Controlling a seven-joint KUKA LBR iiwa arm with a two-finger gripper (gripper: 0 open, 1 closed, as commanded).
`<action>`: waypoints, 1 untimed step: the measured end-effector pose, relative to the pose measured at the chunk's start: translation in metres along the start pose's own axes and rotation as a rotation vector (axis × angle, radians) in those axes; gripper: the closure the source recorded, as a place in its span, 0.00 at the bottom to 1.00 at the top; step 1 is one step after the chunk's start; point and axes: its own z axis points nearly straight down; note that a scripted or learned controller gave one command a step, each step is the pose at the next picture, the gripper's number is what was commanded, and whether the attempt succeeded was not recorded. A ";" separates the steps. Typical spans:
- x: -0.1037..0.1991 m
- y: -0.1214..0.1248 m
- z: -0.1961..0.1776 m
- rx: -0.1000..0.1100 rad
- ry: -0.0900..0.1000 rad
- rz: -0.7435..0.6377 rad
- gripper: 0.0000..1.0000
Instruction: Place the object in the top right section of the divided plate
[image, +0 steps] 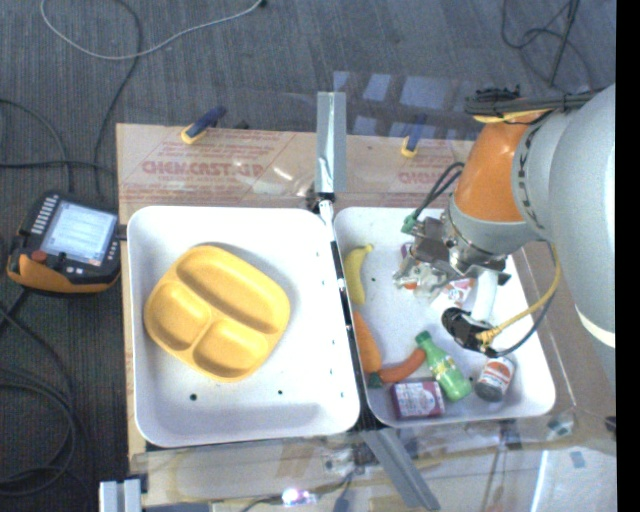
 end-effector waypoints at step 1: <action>0.050 -0.057 0.000 0.001 0.003 -0.041 1.00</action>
